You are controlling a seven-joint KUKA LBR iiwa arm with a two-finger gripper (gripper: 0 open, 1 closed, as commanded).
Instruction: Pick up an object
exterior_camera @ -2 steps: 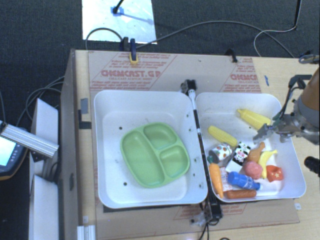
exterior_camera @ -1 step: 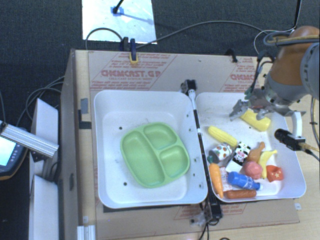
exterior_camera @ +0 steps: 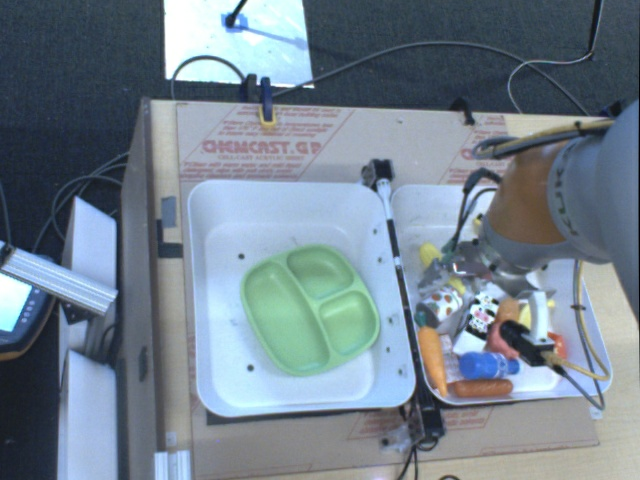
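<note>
Pincer [exterior_camera: 470, 280] down among toys in right bin [exterior_camera: 430, 208], near carrot [exterior_camera: 432, 355]; its state cannot be told. Nothing visibly lifted; pick not done.

Bulky grey arm [exterior_camera: 598, 198] with a broad orange band [exterior_camera: 525, 203] (thin cables trailing alongside)

Arm [exterior_camera: 560, 203] over right bin [exterior_camera: 590, 368] among toy clutter; green divided plate [exterior_camera: 310, 308] in left bin [exterior_camera: 220, 268]
</note>
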